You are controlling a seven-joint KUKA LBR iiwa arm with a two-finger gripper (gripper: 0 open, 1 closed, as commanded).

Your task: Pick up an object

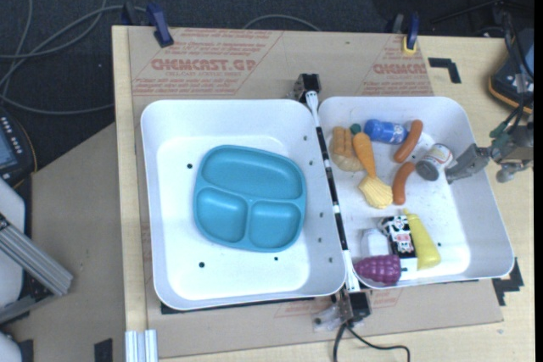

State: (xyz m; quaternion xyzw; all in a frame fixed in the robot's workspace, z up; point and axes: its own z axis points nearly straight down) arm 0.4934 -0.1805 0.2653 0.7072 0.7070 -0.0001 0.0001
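The right white bin (484,216) holds several toy foods. Among them are a blue can (386,130), an orange carrot (365,153), two red sausages (408,141) (404,181), a tan piece (343,148) and a yellow piece (376,192). A small silver can (433,161) lies near the bin's right side. At the front are a yellow bottle (424,240), a black-and-white item (397,235) and purple grapes (379,269). My gripper (485,167) hangs over the bin's right rim, just right of the silver can. It is open with nothing between its two grey fingers.
The left white bin (170,131) holds a blue divided plate (249,197). A black divider strip (327,182) runs between the bins. The arm's orange band (507,87) is at the right edge. Blue clamps (159,24) (411,31) grip the board's far edge.
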